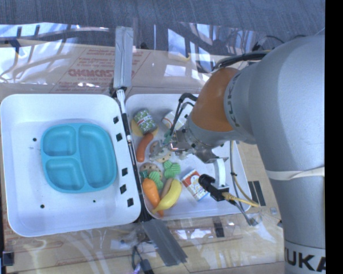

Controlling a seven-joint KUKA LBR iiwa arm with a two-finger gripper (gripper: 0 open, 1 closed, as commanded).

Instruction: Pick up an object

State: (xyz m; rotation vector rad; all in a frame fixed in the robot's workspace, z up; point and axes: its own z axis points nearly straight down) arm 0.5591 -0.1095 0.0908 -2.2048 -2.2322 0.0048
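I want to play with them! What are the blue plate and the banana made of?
The blue plate looks like smooth moulded plastic: one even colour, soft sheen, three rounded compartments. The banana looks like toy plastic too, evenly yellow and a little glossy, though rubber or foam can't be ruled out.

My wrist (217,110) covered the right bin's (228,210) far corner. The white item (169,119) beside the can (143,120) was half hidden, unidentifiable. Small pieces (158,148) under my jaws blurred together. My arm (286,124) ran off frame.
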